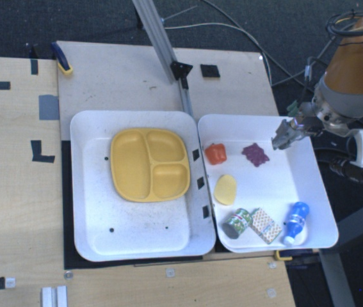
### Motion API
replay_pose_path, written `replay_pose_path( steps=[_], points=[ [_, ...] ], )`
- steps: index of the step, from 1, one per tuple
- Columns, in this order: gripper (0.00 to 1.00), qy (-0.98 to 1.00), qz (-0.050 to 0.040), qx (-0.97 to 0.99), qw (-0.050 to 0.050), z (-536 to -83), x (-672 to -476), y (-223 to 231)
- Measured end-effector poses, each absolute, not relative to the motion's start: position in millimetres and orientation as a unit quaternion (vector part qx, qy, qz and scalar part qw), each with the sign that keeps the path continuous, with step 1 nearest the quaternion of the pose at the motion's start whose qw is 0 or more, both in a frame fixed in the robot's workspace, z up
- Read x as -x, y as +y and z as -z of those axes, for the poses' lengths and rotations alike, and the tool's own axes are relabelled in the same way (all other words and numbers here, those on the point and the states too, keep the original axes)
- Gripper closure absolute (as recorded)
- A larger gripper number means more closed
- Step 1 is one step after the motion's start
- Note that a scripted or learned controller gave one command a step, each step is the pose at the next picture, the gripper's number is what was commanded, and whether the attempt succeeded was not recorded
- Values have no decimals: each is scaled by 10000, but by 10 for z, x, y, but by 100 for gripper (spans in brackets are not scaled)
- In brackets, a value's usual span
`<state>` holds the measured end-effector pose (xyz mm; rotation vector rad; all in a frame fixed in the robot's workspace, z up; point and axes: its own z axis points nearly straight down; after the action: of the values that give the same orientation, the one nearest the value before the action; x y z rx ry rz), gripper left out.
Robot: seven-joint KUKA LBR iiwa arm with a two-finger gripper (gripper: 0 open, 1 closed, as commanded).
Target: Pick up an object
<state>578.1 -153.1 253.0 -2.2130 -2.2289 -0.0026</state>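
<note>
My gripper [282,139] hangs over the upper right part of the right bin [309,171], just right of a purple grape bunch [255,153]. Nothing shows between its fingers. A red-orange piece [216,153] lies at the bin's upper left, and a pale yellow lemon-like piece [226,189] sits below it. Along the bin's front lie a green and white can [237,223], a patterned small box [265,225] and a blue and white bottle [296,221].
The left bin [91,190] holds a yellow divided plate [150,164]. A slanted metal bar [159,34] crosses the bench behind the bins. Cables run across the dark floor at the top and right.
</note>
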Motion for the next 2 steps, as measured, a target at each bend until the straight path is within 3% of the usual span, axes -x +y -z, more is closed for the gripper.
replay_pose_path(
  steps=[2],
  points=[
    [100, -7094, 3, 7048, 6, -2560, -6137, -467]
  ],
)
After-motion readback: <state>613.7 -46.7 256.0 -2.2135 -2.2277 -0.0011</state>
